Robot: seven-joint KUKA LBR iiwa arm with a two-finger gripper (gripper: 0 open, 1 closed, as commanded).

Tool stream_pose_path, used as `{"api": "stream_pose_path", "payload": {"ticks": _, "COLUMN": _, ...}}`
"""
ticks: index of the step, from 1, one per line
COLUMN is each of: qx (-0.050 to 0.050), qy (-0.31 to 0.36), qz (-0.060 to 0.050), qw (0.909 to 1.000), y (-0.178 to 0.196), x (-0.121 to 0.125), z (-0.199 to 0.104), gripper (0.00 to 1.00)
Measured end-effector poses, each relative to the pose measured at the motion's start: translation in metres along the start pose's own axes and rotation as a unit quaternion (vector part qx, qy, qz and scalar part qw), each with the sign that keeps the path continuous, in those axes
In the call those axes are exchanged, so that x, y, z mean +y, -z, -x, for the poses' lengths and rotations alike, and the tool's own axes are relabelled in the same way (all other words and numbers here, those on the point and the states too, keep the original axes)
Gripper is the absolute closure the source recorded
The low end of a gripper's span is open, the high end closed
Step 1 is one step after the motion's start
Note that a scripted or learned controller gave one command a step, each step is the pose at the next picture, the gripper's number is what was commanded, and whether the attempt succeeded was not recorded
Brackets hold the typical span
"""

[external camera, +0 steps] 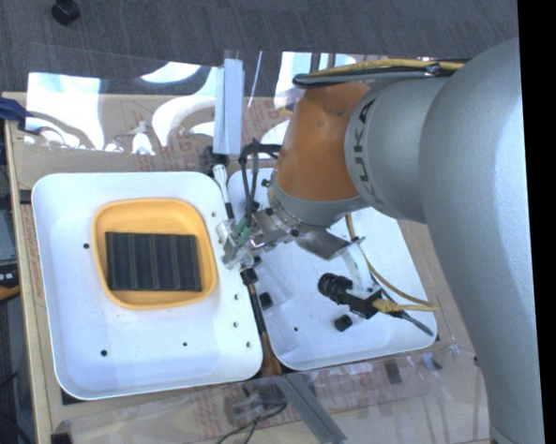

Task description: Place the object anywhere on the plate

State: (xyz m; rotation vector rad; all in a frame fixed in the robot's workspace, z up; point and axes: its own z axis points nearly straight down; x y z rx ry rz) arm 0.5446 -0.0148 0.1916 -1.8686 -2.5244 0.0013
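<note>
Gripper: I see the gripper (236,244) low over the spot where the 2 bins meet, at the edge of the left bin (79,350).
Grip: can't tell from my cam if it's open or closed, it's too small and mixed up w/ wires.
Arm: the big grey arm (423,132) comes in from the right of my view and covers most of the top of the right bin (305,351). Its orange band (315,144) is just up and to the right of the gripper.
Plate: the yellow plate (105,232) is to the left of the gripper in my view, close but not touching it. It lies flat in the left bin, nearer the top of that bin.
Object: the dark block (156,261) w/ long ridges lies flat in the middle of the plate. It's to the left of the gripper, apart from it, w/ the plate's yellow rim between them.
Small bits: a little black bit (265,302) sits just below the gripper, by the right bin's left wall. Another little black bit (342,323) is farther down and to the right of the gripper, on the right bin's floor.
Left bin floor: white w/ a few tiny dark dots, all left of and below the gripper.
</note>
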Motion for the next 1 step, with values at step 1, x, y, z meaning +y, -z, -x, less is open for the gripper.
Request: {"api": "stream_pose_path", "payload": {"ticks": 1, "qx": 0.000, "qy": 0.000, "qz": 0.000, "qw": 1.0000, "y": 0.0001, "x": -0.0001, "z": 0.0003, "gripper": 0.00}}
